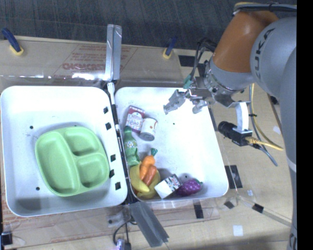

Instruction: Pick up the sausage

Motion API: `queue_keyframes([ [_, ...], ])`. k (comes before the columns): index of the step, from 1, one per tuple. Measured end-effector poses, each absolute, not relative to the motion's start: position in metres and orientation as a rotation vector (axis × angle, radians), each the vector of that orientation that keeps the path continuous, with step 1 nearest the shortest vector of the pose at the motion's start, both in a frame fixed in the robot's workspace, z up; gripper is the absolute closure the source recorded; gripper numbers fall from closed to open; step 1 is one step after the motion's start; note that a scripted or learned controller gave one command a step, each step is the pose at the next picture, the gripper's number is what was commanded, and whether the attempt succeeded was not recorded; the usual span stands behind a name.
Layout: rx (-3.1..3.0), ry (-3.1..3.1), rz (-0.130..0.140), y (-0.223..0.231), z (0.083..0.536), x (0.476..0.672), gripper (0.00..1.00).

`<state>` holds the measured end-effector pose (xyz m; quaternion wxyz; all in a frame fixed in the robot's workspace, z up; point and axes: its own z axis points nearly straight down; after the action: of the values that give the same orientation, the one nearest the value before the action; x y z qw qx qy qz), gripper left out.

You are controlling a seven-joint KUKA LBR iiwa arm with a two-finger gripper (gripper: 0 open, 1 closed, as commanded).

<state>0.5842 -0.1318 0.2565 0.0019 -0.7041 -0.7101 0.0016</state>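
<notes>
Gripper: the gripper [185, 104] is hovering over the upper part of the right bin [211, 155], its fingers [172, 103] spreading apart with nothing between them.
Sausage: no plain sausage shape is showing; the likeliest candidate is the red-labelled sausage tin [148, 128], which is lying on its side near the bin's left wall, touching a red-and-white packet [134, 117].
Bearing: the tin is sitting down and to the left of the gripper in the view, apart from it, with bare bin floor between them.
Axis: the tin's length seems to be running slantwise, pale end facing down the view, though that is hard to read.
Crowding: a green bottle [129, 145] is lying just below the tin.
Coming move: the arm is probably needing to travel left and downward, then descend.
</notes>
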Motion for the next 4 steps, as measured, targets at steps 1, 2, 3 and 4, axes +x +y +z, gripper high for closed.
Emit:
queue_keyframes([
  [1,-1.86,-2.527,0.003,-0.14,0.148,0.529,0.0],
  [2,-1.755,-2.601,0.001,-0.116,0.107,0.476,0.0],
  [3,-1.635,-2.682,0.001,-0.085,0.192,0.509,0.0],
  [4,-1.476,-2.774,0.001,-0.153,0.223,0.563,0.0],
])
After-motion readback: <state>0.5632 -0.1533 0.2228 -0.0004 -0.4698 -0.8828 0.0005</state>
